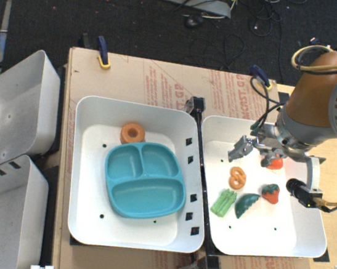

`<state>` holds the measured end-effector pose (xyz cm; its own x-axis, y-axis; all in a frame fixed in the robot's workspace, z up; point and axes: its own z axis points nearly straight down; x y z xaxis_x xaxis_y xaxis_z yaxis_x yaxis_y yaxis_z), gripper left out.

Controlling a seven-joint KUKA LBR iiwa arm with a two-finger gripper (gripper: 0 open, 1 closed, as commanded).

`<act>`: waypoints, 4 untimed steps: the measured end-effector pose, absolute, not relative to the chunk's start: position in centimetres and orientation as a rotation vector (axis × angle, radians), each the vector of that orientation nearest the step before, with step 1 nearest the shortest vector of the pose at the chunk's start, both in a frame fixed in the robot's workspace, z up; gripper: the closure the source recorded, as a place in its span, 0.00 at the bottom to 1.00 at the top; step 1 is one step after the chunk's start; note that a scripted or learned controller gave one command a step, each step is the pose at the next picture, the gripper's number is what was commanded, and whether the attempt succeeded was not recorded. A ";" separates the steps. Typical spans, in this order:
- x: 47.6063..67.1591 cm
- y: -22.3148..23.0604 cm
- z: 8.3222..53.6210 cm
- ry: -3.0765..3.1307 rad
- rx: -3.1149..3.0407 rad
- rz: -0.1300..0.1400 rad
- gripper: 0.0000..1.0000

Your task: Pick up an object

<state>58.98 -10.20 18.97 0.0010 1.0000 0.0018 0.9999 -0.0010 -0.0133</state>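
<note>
The right bin (303, 240) holds several toy foods. An orange pretzel (237, 178) lies near its middle. A green vegetable piece (223, 202) and a dark teal piece (246, 204) lie side by side below it. A red strawberry (270, 193) sits to their right. My gripper (259, 151) hangs over the bin's upper part, above the pretzel. A small red object (274, 164) shows right under the gripper's right side, and whether it is held is unclear.
The left bin (77, 211) bears a blue divided plate (144, 180) and a brown donut (132, 133) behind it. A black divider (196, 178) runs between the bins. Two tilted white bins (9, 115) stand off the bench's left. A black fitting with cable (300, 191) is at right.
</note>
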 end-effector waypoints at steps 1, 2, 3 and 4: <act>59.3 -10.2 19.7 -2.222 -2.220 0.000 0.00; 59.9 -10.2 13.5 -2.219 -2.220 0.004 0.00; 59.9 -10.2 9.1 -2.220 -2.222 0.001 0.00; 59.9 -10.2 10.3 -2.220 -2.224 -0.001 1.00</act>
<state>59.93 -10.22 10.27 0.0021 1.0000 -0.0003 1.0000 -0.0021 0.0012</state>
